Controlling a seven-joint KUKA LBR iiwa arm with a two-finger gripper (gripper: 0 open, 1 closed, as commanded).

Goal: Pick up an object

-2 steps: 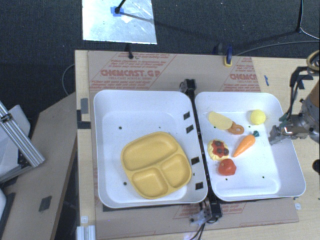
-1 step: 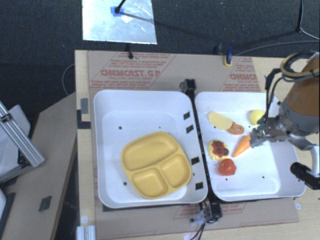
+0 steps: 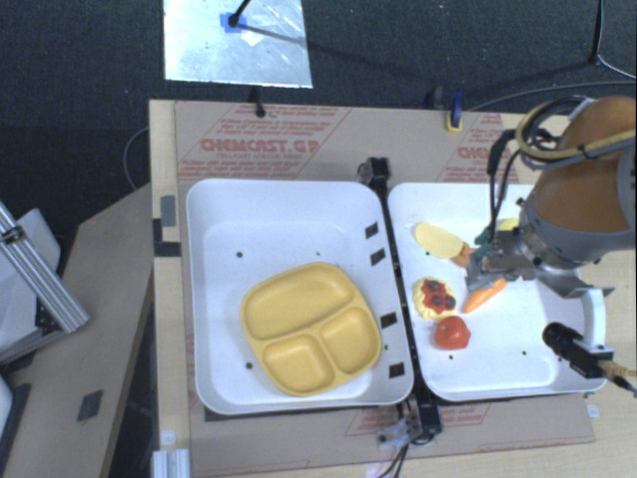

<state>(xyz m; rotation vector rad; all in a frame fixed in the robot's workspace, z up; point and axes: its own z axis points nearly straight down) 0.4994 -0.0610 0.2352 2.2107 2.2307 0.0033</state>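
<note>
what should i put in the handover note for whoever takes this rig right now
Gripper: low in the right bin, right over the orange carrot; whether it has closed on the carrot cannot be told from this view.
Right bin also holds a pale yellow piece, a small round piece with red topping and a red tomato, all near the bin's left side.
Left bin holds a yellow divided tray.
Done: arm brought down to the carrot.
Left: confirm a grip and lift; nothing is visibly raised yet.

Bench (image 3: 299,132) with two white bins (image 3: 224,222)
</note>
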